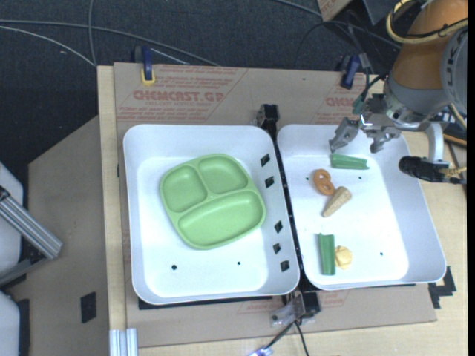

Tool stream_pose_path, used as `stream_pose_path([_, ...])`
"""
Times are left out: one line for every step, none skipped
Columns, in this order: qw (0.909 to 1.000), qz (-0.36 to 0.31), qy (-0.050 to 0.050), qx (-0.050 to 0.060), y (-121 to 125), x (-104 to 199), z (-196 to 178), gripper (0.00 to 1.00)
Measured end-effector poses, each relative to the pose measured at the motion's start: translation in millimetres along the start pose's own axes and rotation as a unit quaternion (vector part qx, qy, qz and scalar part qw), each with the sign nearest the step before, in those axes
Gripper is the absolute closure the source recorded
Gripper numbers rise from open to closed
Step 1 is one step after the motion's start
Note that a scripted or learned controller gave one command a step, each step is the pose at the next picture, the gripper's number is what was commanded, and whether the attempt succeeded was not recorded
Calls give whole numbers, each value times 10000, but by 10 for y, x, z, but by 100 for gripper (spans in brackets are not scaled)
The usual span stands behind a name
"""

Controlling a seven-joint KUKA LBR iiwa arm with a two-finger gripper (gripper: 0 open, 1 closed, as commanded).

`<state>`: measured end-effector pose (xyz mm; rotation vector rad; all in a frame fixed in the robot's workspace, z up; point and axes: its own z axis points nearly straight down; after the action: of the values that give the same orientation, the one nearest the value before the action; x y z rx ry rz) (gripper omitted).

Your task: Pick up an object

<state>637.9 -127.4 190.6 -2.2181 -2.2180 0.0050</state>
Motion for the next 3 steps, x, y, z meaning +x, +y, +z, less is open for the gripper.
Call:
stream_pose_path([10000,-3,3,6,-38,52,440,0])
stream_pose_path([10000,-2,2,4,-60,77,867,0])
stream_pose_path([10000,-1,0,-32,-40,76,722,100])
